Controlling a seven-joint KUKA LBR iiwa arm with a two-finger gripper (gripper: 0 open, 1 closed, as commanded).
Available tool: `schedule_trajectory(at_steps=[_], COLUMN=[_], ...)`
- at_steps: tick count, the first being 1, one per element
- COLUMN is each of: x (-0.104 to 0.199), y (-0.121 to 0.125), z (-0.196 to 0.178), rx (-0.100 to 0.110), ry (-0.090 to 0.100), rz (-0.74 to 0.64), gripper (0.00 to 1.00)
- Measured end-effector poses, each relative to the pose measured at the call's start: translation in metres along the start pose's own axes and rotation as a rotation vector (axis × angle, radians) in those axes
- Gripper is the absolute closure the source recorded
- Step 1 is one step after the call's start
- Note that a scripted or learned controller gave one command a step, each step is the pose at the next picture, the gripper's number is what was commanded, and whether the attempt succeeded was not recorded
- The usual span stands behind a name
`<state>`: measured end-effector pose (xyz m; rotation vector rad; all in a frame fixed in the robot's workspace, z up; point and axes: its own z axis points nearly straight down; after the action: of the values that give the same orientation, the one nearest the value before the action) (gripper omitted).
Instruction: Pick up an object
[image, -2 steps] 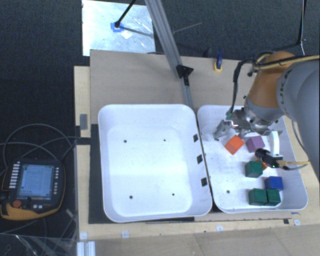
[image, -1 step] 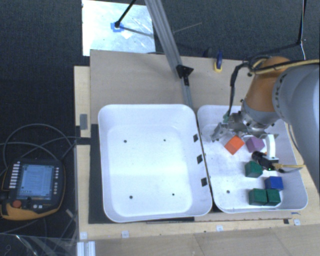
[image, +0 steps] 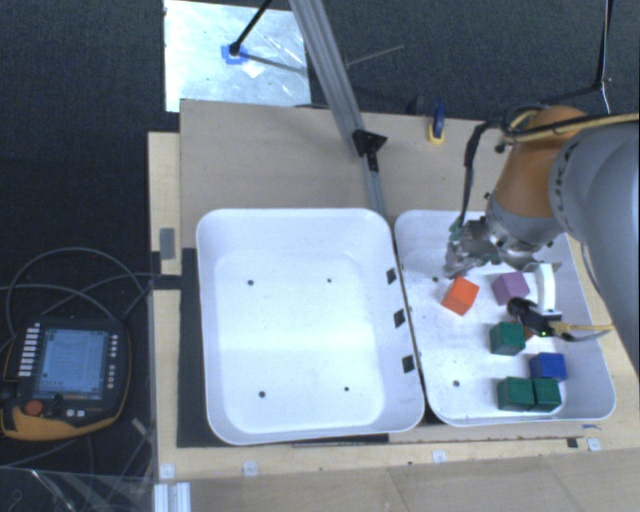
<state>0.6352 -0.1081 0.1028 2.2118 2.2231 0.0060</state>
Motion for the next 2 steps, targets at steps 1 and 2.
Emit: schedule_trajectory(at_steps=[1,2], x=[0.007,-0.002], y=[0.004,0.005], z=[-0.047,-0.108], rx=[0.000,-0.002], ry=[0.001,0.000], rz=[-0.001,0.002], gripper=[1.00,1.00])
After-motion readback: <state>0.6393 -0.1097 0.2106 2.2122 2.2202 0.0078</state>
